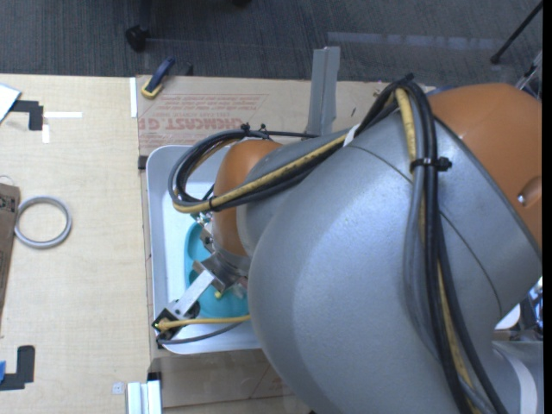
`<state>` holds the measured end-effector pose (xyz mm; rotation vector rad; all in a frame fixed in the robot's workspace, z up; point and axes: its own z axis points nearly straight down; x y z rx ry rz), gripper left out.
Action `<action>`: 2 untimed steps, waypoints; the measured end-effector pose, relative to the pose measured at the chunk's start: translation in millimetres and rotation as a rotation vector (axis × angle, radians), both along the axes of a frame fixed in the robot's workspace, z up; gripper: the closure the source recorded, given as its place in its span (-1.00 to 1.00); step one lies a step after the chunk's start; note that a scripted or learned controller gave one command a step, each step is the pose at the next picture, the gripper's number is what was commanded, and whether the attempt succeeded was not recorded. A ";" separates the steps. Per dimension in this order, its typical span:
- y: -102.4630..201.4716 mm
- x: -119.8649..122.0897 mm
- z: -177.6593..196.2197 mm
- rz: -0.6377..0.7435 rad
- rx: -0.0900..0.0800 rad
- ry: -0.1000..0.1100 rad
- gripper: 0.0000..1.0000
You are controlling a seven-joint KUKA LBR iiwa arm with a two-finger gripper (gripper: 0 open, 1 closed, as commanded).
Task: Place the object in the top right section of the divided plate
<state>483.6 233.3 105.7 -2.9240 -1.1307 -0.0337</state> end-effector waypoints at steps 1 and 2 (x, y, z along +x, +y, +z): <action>3.3 -0.9 -2.3 0.005 0.003 0.000 -1.00; -5.3 57.8 16.7 0.173 -0.018 0.022 -1.00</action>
